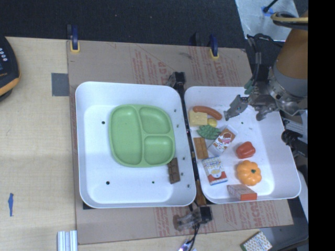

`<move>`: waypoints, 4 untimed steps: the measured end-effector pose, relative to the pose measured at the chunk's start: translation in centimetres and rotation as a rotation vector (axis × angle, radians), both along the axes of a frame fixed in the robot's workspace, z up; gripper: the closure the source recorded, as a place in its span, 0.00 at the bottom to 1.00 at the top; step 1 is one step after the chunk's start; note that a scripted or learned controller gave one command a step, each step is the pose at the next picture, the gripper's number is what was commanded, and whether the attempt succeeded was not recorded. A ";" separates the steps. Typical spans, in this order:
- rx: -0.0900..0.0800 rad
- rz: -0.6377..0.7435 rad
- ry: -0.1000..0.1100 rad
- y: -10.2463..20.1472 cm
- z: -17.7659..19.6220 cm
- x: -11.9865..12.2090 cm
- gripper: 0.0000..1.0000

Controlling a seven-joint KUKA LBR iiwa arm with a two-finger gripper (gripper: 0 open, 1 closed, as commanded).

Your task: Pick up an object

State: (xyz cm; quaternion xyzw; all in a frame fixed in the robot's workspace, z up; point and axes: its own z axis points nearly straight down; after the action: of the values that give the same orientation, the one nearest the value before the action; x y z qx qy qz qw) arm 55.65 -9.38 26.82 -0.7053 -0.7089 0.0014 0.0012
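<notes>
Two shallow white bins side by side on a brown board; left bin (91,145) holding a green divided plate (141,135) near its middle and a small brown block (173,171) by its right wall. Right bin (282,163) crowded with toy food: a sausage (207,111) at the upper left, a yellow cheese piece (199,119) just below it, a green leafy piece (209,132), a brown stick (200,147) along the left wall, two small printed cartons (223,141) (214,170), a red pepper (245,150), an orange pumpkin (248,172) and a reddish-brown block (242,193) near the front edge. Gripper (247,107) poised over the upper part of the right bin, right of the sausage, fingers spread wide with nothing between them, well apart from the pepper and pumpkin
</notes>
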 end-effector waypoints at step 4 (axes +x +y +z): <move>-0.001 0.002 0.001 -6.8 -15.3 -3.0 1.00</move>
State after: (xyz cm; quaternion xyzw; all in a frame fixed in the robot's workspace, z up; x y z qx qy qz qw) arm 52.68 -16.19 11.50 -0.7045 -0.7097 0.0019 0.0014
